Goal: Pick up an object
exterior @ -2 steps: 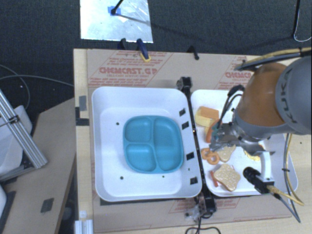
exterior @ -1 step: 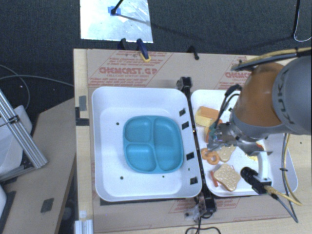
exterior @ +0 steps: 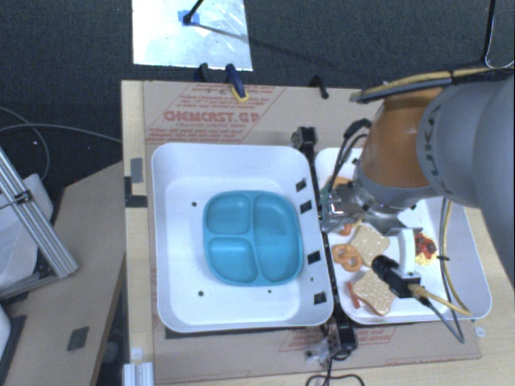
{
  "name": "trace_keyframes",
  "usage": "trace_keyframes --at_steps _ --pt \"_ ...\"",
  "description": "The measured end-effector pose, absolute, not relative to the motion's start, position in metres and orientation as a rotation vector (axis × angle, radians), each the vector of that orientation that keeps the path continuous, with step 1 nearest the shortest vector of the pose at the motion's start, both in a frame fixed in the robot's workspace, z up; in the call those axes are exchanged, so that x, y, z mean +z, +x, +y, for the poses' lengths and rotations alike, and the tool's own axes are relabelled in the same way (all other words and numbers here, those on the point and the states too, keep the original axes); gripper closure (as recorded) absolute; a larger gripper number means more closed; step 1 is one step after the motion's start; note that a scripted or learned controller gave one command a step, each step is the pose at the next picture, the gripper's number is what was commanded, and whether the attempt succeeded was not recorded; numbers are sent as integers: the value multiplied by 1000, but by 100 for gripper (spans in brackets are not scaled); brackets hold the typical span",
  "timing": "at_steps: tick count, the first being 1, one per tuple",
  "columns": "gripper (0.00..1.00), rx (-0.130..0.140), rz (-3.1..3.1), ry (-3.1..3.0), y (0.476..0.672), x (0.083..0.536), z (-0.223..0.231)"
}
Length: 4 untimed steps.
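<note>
The cardboard-topped bench [exterior: 211, 112] with red printed lettering fills the frame's middle. Two shallow white plastic bins rest on it: one centre-left [exterior: 173, 215], one right [exterior: 476, 292].

- My arm [exterior: 471, 139] is mostly a chunky grey shell, smooth and rounded
- Got a shiny orange band [exterior: 396, 143] wrapped above the wrist
- Thin black cables [exterior: 348, 147] loop off the wrist side
- Wrist end goes darker, kinda metallic grey
</note>
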State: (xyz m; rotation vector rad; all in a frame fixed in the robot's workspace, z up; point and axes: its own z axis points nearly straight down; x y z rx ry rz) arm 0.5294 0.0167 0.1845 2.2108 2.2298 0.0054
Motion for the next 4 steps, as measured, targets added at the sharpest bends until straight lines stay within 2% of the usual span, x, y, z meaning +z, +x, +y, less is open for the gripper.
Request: trace_keyframes --at_steps 1,2,3,4 --pt "100 19 2225 2206 525 314 38" --pt "100 3 2241 2207 517 277 148" --pt "100 -7 2232 2216 513 186 165" --pt "100 2 2215 2222 594 103 107"
